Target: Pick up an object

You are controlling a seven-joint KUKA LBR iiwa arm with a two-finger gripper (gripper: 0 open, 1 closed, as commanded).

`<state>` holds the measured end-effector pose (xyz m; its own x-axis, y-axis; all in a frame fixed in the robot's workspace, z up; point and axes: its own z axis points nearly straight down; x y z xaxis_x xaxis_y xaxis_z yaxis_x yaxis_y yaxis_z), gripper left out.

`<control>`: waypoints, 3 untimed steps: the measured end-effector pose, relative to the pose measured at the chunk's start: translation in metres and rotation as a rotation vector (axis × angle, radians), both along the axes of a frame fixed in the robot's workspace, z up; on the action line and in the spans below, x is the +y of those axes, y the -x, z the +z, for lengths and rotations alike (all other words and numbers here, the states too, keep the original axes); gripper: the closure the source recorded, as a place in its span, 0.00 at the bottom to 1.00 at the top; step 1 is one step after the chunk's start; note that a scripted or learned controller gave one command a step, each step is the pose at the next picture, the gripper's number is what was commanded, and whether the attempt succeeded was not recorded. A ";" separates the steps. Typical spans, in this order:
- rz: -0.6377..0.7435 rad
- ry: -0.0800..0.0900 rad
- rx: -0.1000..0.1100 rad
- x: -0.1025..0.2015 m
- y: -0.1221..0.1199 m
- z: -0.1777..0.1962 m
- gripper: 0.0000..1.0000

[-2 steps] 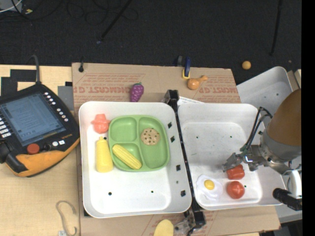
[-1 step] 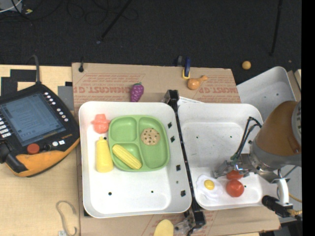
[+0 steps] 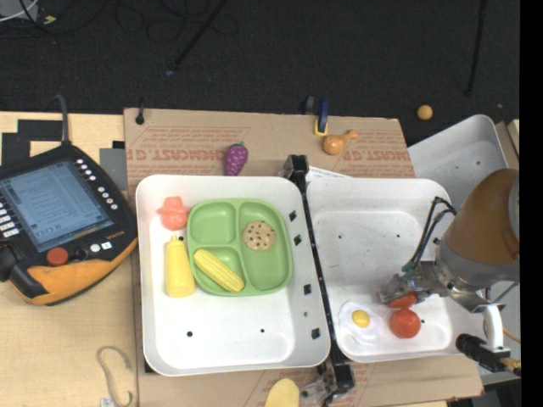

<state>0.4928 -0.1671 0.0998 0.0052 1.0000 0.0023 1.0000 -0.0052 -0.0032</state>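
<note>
Red shows right at my gripper (image 3: 404, 296): a small red piece sits against its tip, but the metal parts blur together, so I cannot tell its state or whether that piece is caught. The tomato (image 3: 405, 322) lies just below it in the right bin (image 3: 373, 202), the fried egg (image 3: 360, 321) to its left. The arm (image 3: 479, 227) covers that bin's right side. Far left, the green tray (image 3: 276, 270) holds a cookie (image 3: 258, 236) and corn (image 3: 218, 270).

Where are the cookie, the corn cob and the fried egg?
cookie (image 3: 258, 236): camera view, centre of its top face.
corn cob (image 3: 219, 270): camera view, middle of the cob.
fried egg (image 3: 361, 319): camera view, on the yolk.
</note>
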 end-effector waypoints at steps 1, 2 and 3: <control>0.005 0.002 -0.005 0.006 -0.002 0.044 1.00; 0.006 0.002 -0.005 0.014 0.000 0.091 1.00; 0.006 0.003 -0.005 0.013 -0.001 0.130 1.00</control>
<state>0.4933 -0.1544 0.2296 -0.0005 1.0000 -0.0002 1.0000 0.0005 0.0022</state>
